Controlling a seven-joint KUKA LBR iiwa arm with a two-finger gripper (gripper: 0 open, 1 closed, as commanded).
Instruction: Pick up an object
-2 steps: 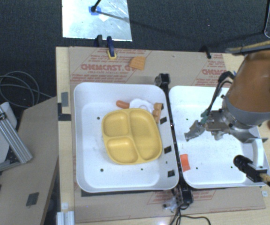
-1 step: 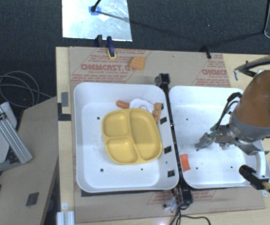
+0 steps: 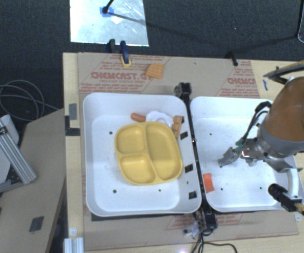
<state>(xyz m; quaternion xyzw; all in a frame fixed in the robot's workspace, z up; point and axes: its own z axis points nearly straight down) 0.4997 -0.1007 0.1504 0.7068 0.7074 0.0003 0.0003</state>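
We hang our gripper (image 3: 227, 158) low over the right bin (image 3: 231, 112), and we cannot tell how it is set, since it shows small and blurred against the white floor. The nearest thing to pick is the orange block (image 3: 208, 182), lying in the right bin's near-left corner, close beside the wall that meets the left bin (image 3: 96, 136). That spot is the trouble: in our judgement a grasp there could fail because the wall leaves little room on one side, and a nudge could push the block tight into the corner. The block looks small, bright orange and roughly rectangular, lying flat. In the left bin sit a yellow tray (image 3: 146, 154) with three compartments, a small orange piece (image 3: 138, 117) and a tan piece (image 3: 177, 123) by its far edge; those are well apart from us.
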